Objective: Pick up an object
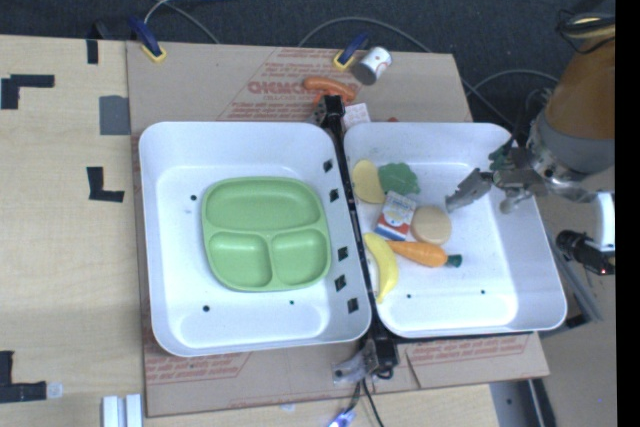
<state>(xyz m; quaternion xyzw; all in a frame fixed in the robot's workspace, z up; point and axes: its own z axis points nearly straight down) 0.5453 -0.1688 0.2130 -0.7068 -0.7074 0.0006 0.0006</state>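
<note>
Candidate objects: 6 toy food items cluster at the left side of the right bin [520,300], none lifted. A round tan piece [432,224] lies nearest the arm; an orange carrot [420,254] touches its near edge.
Other items: a small carton [398,213] sits just left of the tan piece; a green leafy piece [398,178] and a pale yellow slice [368,182] lie farther back; a banana [382,261] lies along the divider.
Gripper: the gripper [470,187] hangs over the right bin, just right of and above the cluster. Its grey fingers point left and down; the jaws stand apart with nothing between them.
Arm: it enters from the right, wrist over the bin's right wall.
Left bin: the left bin [165,215] holds a green 3-compartment plate [267,231], well apart from the gripper.
Step in hand: approach, judged; no grasp made.
Next move: likely a short travel left and down to straddle 1 item. The tan piece looks most reachable, but the carrot touching it may crowd a finger.
</note>
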